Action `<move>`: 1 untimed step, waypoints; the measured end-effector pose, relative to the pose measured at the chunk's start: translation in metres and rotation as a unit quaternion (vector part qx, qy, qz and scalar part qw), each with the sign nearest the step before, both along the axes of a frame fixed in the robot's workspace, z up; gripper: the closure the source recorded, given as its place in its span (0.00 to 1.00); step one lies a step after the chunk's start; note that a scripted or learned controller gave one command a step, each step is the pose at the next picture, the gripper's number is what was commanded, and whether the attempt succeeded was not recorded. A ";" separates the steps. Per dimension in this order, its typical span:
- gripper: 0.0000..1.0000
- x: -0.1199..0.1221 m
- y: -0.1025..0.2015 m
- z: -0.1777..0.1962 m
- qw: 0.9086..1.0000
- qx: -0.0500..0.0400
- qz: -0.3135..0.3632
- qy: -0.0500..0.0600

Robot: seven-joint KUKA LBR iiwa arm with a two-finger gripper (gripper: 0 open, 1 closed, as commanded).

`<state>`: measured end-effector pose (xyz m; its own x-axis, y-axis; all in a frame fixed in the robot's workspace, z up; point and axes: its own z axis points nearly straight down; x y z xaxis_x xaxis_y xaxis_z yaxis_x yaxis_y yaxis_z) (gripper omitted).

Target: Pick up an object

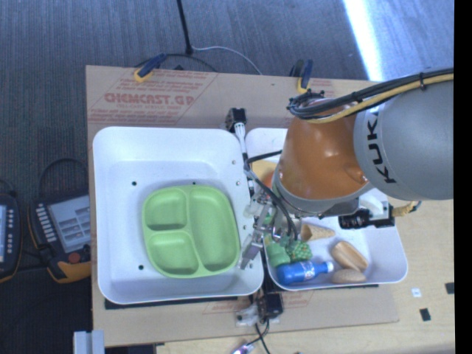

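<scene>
Bench top is a brown board (147, 102) with red print, sitting over dark grey carpet (74, 21); a strip of sunlight crosses the top right. Clamps at the board's far edge, a black cable runs off the top. A pendant (63, 234) lies on the floor at left. Left bin (118, 153) holds a green tray (190, 229) with three compartments. Right bin (391, 260) is mostly covered by the arm (332, 153), orange band and grey body above it. Gripper (267, 234) hangs low over the divide between the bins, at the right bin's left edge; cannot tell how wide it is, or whether it grips anything. Just beside it: a green toy (289, 252), a blue bottle (302, 272) lying flat, a bread roll (349, 255) and a tan cone (318, 232), all in the right bin's near half.
</scene>
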<state>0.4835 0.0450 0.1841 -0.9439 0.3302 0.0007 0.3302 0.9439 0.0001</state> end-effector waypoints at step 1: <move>0.00 0.000 0.000 0.000 1.000 0.000 0.000 0.000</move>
<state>0.4835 0.0450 0.1841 -0.9439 0.3301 0.0007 0.3301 0.9439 0.0002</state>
